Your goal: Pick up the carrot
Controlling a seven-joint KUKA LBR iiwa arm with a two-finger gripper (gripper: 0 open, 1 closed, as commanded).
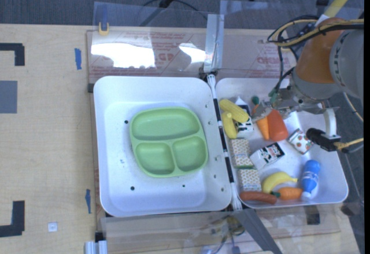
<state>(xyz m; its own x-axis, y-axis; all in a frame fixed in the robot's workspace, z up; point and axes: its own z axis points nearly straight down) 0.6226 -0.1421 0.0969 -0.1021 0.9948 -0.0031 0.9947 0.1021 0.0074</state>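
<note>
The right bin [338,189] is crowded. The carrot [288,193] lies by its near wall, hemmed in: a banana [276,180] touches it on the left, a blue bottle [310,177] stands just beside it on the right, and a red sausage [258,197] lies near along the wall. Open white floor shows only behind the bottle, toward the right wall. The arm [332,59] hangs over the bin's far right corner. The left bin [110,131] holds a green tray [167,142], with bare floor all around it
</note>
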